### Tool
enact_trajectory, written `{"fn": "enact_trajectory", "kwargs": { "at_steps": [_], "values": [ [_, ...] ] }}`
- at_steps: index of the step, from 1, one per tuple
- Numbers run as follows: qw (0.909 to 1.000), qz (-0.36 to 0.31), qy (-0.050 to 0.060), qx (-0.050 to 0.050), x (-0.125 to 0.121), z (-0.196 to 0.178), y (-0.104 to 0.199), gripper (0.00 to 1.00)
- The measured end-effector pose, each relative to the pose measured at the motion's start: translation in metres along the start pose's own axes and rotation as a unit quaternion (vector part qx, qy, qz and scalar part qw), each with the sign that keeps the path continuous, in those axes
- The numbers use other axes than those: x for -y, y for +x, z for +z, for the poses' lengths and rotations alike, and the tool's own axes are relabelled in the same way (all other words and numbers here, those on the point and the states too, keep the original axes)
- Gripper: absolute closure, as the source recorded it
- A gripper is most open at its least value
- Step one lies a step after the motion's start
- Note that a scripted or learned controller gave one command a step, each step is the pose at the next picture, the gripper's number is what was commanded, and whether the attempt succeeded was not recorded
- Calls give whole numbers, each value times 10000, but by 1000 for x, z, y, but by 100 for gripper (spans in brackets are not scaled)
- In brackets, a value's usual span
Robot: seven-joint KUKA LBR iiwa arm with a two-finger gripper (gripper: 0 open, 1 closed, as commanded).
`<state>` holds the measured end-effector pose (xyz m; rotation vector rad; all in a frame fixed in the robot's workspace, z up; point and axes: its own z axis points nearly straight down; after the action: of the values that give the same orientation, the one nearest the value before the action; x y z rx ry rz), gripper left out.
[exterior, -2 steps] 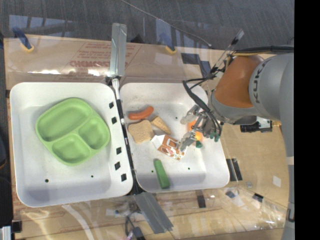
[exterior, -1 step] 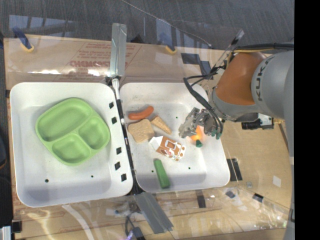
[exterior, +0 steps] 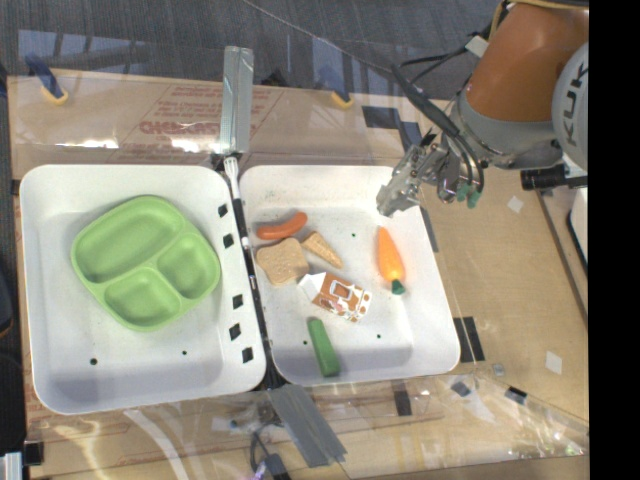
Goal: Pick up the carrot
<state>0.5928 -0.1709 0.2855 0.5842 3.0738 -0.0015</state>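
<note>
The carrot [exterior: 390, 257] is orange with a small green tip and lies lengthwise near the right wall of the right bin [exterior: 440, 318]. My gripper [exterior: 398, 196] hangs over the bin's far right corner, a short way behind the carrot and not touching it. Nothing shows between its fingers, and whether they are open or shut is unclear from this angle.
Also in the right bin lie a sausage [exterior: 281, 228], a toast slice [exterior: 283, 262], a wedge-shaped piece [exterior: 322, 249], an orange-and-white packet [exterior: 340, 298] and a green cucumber piece [exterior: 323, 347]. A green divided plate [exterior: 145, 260] sits in the left bin [exterior: 50, 368].
</note>
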Motion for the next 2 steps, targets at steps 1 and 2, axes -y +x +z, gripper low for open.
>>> {"fn": "enact_trajectory", "kwargs": {
  "at_steps": [1, 2],
  "values": [
    [9988, -486, 7, -66, 49, 60, 60, 100],
    [9958, -913, -7, -60, -26, 71, 6, 100]
  ]
}}
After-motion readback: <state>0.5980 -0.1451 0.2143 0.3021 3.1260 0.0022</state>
